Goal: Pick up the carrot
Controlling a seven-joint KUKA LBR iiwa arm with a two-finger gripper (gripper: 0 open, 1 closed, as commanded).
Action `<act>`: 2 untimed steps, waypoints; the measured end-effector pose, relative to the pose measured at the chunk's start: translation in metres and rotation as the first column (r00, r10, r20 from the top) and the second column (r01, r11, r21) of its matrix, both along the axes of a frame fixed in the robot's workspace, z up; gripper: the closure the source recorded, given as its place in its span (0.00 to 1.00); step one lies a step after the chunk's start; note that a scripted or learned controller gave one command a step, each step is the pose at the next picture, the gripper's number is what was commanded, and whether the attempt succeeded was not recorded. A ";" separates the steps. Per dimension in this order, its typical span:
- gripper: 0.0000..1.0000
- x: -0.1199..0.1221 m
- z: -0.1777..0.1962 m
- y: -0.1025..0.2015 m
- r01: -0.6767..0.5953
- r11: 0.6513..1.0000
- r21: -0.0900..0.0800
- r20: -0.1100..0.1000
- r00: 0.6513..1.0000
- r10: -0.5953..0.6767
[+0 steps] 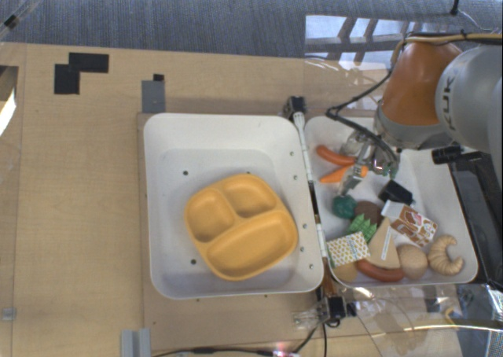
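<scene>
Reaching in from the right of the frame, the gripper [363, 165] hangs over the right bin [454, 204], just above the carrot [338, 156] near the bin's upper left corner. Whether it is open or closed, I cannot tell. Other toy foods [393, 247] crowd the lower part, so the approach is probably from above.

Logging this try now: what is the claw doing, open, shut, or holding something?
Claw: over the right bin, at the carrot; open or shut cannot be told.
</scene>
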State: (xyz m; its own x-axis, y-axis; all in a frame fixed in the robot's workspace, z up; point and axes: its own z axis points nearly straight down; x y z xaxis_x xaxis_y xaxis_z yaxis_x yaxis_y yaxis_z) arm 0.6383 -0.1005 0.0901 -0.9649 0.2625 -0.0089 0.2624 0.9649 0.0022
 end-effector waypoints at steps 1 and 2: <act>0.00 -0.025 -0.001 0.015 0.515 0.857 0.005 0.003 0.857 -0.515; 1.00 -0.021 0.012 0.017 0.508 0.861 0.010 0.012 0.861 -0.508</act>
